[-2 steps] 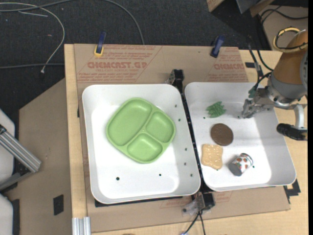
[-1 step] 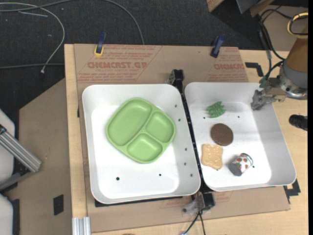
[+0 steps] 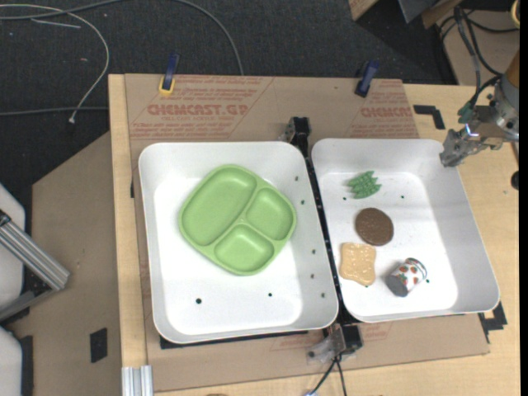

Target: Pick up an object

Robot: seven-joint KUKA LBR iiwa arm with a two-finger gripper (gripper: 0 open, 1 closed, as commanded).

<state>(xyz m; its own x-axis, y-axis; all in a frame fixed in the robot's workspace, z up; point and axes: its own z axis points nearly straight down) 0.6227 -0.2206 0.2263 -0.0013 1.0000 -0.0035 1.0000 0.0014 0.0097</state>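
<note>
A green divided plate (image 3: 238, 219) lies in the left bin (image 3: 165, 304). The right bin (image 3: 470, 254) holds a green sprig (image 3: 363, 184), a brown disc (image 3: 374, 226), a tan cracker (image 3: 358, 264) and a grey-and-red object (image 3: 406, 276). The claw (image 3: 455, 150) hovers over that bin's far right corner, holding nothing; its spread cannot be told.

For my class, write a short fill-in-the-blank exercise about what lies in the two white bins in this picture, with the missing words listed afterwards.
1. The green divided plate lies in the ____ bin.
2. The plate has ____ compartments.
3. In the right bin, the brown round cookie lies between the green toy above it and the tan ____ below it.
4. The claw is over the right bin's upper ____ corner.

Missing words: left; three; cracker; right
</note>
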